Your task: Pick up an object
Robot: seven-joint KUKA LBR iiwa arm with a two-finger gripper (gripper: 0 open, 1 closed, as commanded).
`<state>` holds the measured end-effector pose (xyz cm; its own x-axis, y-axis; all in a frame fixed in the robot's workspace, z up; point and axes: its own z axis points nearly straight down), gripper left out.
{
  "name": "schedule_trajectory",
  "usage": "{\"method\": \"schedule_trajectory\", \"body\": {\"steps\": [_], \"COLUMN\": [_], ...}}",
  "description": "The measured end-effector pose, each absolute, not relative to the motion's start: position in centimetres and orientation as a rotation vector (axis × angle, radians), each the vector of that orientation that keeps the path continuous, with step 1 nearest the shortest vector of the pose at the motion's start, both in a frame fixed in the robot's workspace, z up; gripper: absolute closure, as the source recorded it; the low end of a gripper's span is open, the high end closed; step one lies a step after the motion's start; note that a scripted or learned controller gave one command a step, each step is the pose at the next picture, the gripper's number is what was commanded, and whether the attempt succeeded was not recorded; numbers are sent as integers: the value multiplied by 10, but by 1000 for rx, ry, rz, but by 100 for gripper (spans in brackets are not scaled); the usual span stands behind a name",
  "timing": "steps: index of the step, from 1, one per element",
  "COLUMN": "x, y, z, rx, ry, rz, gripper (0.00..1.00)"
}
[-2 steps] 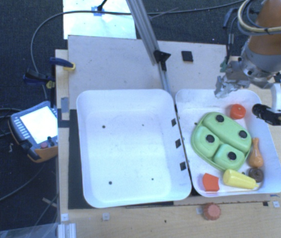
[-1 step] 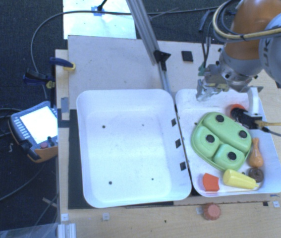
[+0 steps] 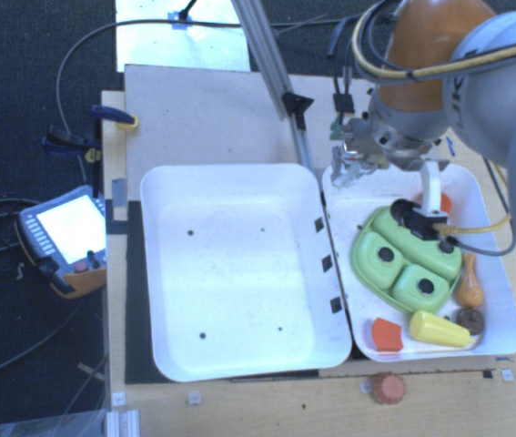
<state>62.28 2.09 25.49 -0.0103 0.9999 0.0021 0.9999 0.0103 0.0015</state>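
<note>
A: End effector [image 3: 352,166]?
B: Poised above far left corner of right bin [image 3: 505,333]; released or clenched, impossible to tell.
A: Objects for picking?
B: Inside right bin, apart from end effector: green moulded piece [image 3: 403,260] mid-bin; yellow cylinder [image 3: 439,330] beside orange block [image 3: 386,334] along near wall.

The grey arm [image 3: 503,71] reaches in from the right, claw [image 3: 347,166] hanging downward.

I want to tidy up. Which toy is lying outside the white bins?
The round reddish-brown disc at the front edge of the bench; the yellow cylinder and orange block lie inside a white bin.
</note>
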Motion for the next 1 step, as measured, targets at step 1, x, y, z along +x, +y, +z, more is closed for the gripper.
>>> {"method": "schedule_trajectory", "body": {"steps": [1], "x": [607], "y": [68], "z": [240], "rx": [-2209], "ry": [-2231], "rz": [-1], "gripper": [100]}}
